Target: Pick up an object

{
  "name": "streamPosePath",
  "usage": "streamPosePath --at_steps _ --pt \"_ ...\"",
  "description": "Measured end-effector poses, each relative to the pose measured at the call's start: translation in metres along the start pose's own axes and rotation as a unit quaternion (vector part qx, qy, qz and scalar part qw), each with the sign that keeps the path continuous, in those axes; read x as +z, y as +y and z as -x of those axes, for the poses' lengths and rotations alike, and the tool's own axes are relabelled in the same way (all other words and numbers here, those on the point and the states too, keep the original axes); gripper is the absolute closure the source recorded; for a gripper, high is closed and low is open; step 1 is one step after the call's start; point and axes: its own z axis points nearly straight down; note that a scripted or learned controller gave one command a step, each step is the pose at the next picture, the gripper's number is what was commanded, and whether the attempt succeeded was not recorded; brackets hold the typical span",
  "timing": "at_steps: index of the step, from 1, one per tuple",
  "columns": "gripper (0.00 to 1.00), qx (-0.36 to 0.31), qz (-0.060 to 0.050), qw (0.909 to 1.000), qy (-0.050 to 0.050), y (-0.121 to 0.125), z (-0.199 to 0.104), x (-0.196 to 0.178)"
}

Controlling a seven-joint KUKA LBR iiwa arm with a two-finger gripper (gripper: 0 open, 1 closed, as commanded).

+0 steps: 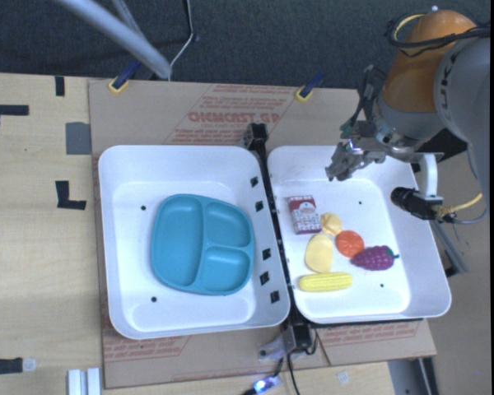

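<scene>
My gripper [342,168] hangs over the far part of the right bin [420,299], above and to the right of the toys. Nothing shows between its dark fingertips. In that bin lie a small red box [302,213], a yellow pear-shaped piece [319,253], an orange ball [349,243], a bunch of purple grapes [373,257] and a yellow corn cob [324,282]. The red box is the closest toy to the gripper, roughly a hand's width nearer the camera and to the left.
The left bin [119,171] holds a blue divided plate [202,243]. A black clip rail [263,212] runs between the two bins. The grey arm with its orange band [428,56] comes in from the upper right. Brown cardboard [222,113] lies under both bins.
</scene>
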Motion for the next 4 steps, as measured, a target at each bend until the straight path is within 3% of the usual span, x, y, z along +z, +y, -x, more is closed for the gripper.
streamPosePath --at_steps 1,3,4 --pt "1.00 0.000 -0.002 1.0000 0.001 0.000 0.000 -0.009" --pt "1.00 -0.002 -0.004 1.0000 0.001 -0.028 -0.092 0.004" --pt "1.00 -0.003 -0.003 1.0000 0.001 -0.040 -0.145 -0.011"
